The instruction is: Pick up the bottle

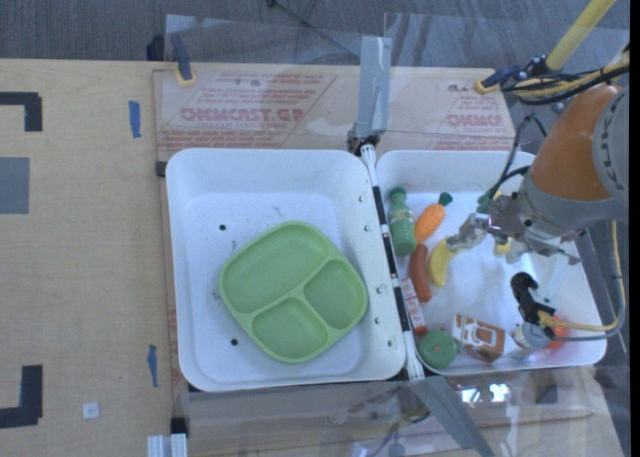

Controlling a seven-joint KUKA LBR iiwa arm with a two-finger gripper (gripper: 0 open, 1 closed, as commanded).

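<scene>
Nearest, the arm (575,160) hung over the right bin (590,345); its jaws (I cannot tell their state) sat apart from the green bottle (401,223) lying by the divider, not yet lifted.

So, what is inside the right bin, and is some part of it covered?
Inside the right bin lie a green bottle, a toy carrot, a banana, a sausage, a green round toy and a small carton. The arm covers the bin's far right part.
</scene>
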